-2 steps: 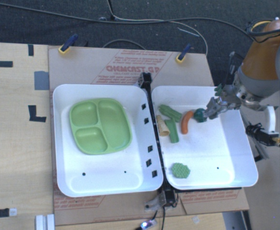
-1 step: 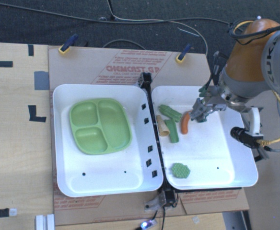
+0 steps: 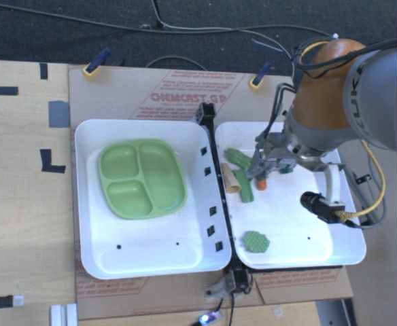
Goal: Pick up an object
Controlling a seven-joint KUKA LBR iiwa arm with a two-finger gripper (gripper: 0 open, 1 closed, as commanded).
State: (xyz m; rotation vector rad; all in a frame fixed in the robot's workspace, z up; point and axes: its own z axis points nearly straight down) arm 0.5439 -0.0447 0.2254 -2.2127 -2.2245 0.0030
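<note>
Tool (image 3: 261, 174) sits low over the right bin (image 3: 334, 250), near that bin's upper left area, hanging from the grey arm (image 3: 361, 107) with its orange band (image 3: 321, 90). Whether the tool is wide or narrow cannot be told: the wrist body covers most of it from above (the slanted view does not help).

Directly beneath the tool tip lies a small orange piece (image 3: 260, 183); it appears to touch the tool, but nothing shows it held. Just to the tool's left lies a cluster of objects: a green elongated piece (image 3: 237, 157) slightly above-left, a second green stick-like piece (image 3: 245, 190) below-left, and a tan block (image 3: 231, 180) beyond those, close to the divider between the bins. The pieces in this cluster touch or overlap one another. Well below the tool, near the bin's front edge, rests a round green textured object (image 3: 256, 241), apart from everything else.

To the tool's right, a black fitting (image 3: 319, 206) with a yellow cable hangs over the bin floor.

Far to the tool's left, the left bin (image 3: 90, 236) holds a green divided plate (image 3: 143, 178) lying flat. Both bins stand on a cardboard sheet (image 3: 178, 94) on the bench (image 3: 22, 202).
</note>
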